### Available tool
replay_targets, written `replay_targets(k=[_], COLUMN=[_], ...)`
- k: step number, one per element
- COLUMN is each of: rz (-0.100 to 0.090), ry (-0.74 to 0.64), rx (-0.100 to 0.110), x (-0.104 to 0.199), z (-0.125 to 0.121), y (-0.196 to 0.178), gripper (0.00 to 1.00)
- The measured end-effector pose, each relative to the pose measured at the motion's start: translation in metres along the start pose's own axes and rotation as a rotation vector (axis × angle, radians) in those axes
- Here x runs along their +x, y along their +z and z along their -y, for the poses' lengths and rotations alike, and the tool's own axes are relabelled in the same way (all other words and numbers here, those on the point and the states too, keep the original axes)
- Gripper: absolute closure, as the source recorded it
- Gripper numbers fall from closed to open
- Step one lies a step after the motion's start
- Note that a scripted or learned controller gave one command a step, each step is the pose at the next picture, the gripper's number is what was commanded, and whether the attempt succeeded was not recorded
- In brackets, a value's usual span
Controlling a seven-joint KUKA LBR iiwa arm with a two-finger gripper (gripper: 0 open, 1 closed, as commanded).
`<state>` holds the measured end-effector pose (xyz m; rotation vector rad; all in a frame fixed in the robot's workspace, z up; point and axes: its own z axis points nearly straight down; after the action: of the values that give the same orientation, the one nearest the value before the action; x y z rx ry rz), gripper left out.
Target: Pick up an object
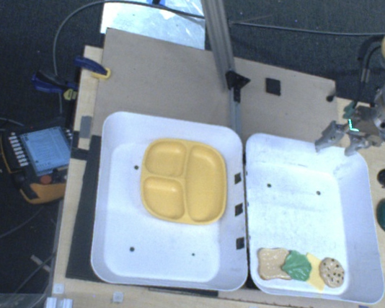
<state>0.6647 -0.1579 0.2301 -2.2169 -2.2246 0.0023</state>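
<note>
Hanging over the far corner of the right bin (364, 178), the gripper (342, 140) has open fingers holding nothing. The toy foods (300, 267) sit at the near edge, so it must reach there.

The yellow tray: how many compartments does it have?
3. The yellow tray in the left bin has one at its upper left, one smaller at its lower left, and one long compartment along its right side.

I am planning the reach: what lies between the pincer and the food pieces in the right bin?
In the camera view, only bare white bin floor lies between the pincer and the food pieces.
</note>
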Motion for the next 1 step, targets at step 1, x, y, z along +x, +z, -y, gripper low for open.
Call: replay_targets(k=[1], rz=[0.001], ry=[-0.001], rx=[-0.004], x=[0.0001], z=[-0.0009], y=[-0.0021], gripper=[0.0])
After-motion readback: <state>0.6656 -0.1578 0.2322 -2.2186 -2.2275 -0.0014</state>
